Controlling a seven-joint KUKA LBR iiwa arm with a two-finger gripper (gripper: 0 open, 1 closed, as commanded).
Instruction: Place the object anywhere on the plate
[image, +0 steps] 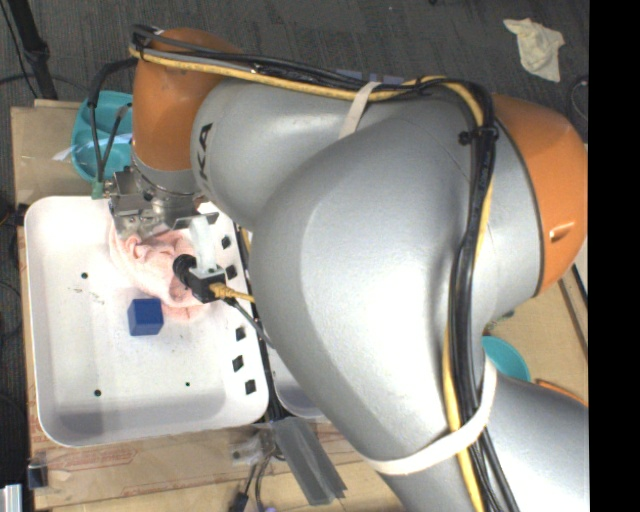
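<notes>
Seen from above at a slant: grey arm (400, 270) sweeping in from the right, hiding most of the right bin (290, 400). Orange band (165, 100) above the wrist, over the far edge of the left bin (60, 400). Gripper (140, 222) lowered onto the pink plate (165, 265) at the bin's far right part, hidden by the wrist housing; open or closed, cannot tell. Blue cube (146, 317) resting on the white bin floor, touching or just beside the plate's near rim, nearer the camera than the gripper and apart from it. Teal object (100, 130) beyond the bin's far edge. Crumpled pale cloth (535, 45) on the dark floor at top right.
</notes>
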